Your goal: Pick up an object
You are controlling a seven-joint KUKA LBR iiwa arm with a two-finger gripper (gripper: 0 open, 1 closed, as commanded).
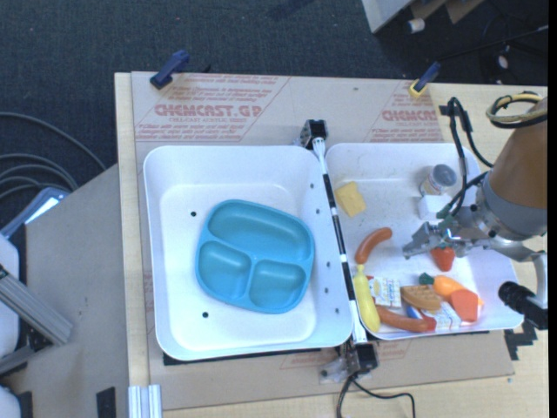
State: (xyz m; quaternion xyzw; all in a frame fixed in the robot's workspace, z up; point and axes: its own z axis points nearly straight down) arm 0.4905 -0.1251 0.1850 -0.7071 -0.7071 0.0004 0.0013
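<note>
My gripper (438,240) hangs low over the middle of the right bin (392,165). A small red and green toy vegetable (444,257) sits right beneath it, partly covered by it; whether it is gripped cannot be made out. A red sausage (372,243) lies to the gripper's left and a yellow cheese block (351,198) lies further back left. Along the bin's front are a yellow banana (365,299), a hot dog (406,321), a brown bread piece (423,299) and an orange carrot (459,296).
The left bin (165,190) holds a blue divided plate (254,255). A small grey-lidded jar (440,178) and a white item (429,205) stand at the back of the right bin, just behind the gripper. The arm's orange band (526,168) covers that bin's right side.
</note>
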